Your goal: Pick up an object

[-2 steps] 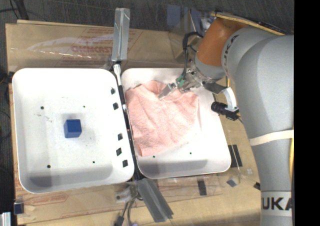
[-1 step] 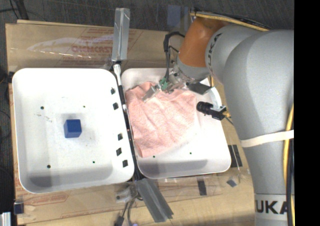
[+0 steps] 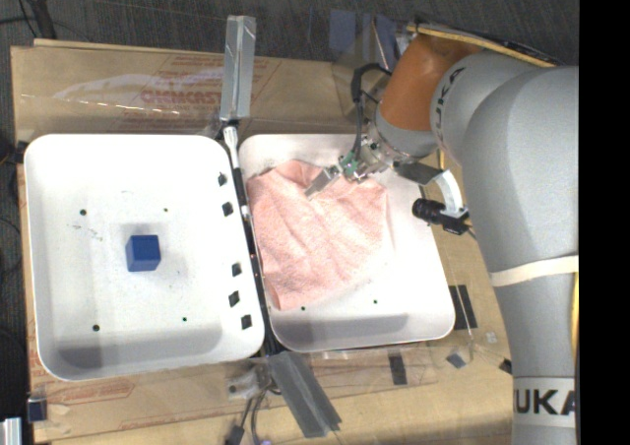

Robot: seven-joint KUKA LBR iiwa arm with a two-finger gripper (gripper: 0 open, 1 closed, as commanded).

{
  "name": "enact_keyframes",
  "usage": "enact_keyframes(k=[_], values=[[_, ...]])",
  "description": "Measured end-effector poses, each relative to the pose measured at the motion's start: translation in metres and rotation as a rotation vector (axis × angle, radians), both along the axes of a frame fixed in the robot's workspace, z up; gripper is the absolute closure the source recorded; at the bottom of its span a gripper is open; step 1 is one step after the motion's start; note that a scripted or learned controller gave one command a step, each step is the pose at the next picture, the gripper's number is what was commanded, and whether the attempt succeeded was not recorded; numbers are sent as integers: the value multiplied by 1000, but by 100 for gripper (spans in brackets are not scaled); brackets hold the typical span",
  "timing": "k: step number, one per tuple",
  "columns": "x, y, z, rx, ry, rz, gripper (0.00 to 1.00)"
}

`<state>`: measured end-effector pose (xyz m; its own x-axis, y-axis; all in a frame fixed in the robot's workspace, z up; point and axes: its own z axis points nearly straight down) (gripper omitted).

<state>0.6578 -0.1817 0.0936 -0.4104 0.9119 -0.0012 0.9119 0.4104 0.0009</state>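
A pink cloth (image 3: 317, 232) lies crumpled across the right bin (image 3: 423, 286), covering most of its floor. A small blue cube (image 3: 144, 252) sits on the floor of the left bin (image 3: 59, 177), left of centre. My gripper (image 3: 338, 175) is low over the far edge of the pink cloth, near the back wall of the right bin. It looks to be touching the cloth's upper fold. The grey arm with its orange band (image 3: 413, 89) comes down from the upper right.
A grey metal divider post (image 3: 237, 69) stands behind the seam between the bins. Black clips (image 3: 236, 236) line the shared wall. The bench is cardboard brown around the bins.
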Motion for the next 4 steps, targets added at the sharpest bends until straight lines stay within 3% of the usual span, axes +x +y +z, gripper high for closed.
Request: enact_keyframes(k=[1,3,4], values=[[-1,39,-2,1,5,44,0],[-1,39,-2,1,5,44,0],[-1,84,-2,1,6,190,0]])
